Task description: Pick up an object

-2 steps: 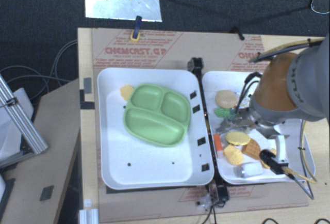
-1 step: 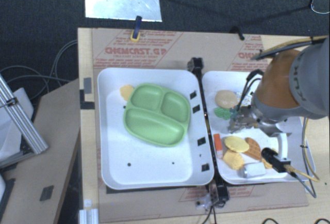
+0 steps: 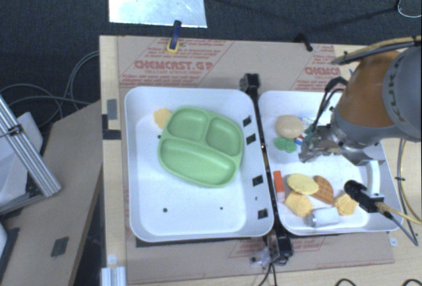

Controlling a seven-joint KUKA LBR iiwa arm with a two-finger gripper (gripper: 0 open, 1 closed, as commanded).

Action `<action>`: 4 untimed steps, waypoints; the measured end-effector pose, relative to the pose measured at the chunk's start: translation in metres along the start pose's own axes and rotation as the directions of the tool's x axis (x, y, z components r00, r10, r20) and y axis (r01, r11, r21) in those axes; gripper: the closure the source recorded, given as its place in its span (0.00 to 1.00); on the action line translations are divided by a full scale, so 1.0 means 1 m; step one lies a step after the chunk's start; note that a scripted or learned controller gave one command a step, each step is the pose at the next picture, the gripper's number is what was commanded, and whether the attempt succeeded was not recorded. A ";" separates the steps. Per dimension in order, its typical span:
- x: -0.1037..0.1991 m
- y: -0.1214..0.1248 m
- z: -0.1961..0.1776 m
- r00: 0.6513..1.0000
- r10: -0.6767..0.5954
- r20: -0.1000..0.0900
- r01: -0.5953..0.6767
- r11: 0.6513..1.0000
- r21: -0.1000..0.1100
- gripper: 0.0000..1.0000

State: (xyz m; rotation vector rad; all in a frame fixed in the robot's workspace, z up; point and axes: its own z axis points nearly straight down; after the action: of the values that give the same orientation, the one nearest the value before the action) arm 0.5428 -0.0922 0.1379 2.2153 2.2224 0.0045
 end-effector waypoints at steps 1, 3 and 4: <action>-0.005 0.011 -0.056 1.000 -0.001 0.001 0.001 1.000 -0.001 1.00; 0.047 0.021 -0.098 1.000 -0.005 -0.001 0.005 1.000 0.001 1.00; 0.101 0.030 -0.076 1.000 -0.007 -0.003 0.007 1.000 0.005 1.00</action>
State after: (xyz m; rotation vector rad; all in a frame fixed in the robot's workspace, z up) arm 0.5725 0.0086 0.2138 2.2117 2.2335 0.0023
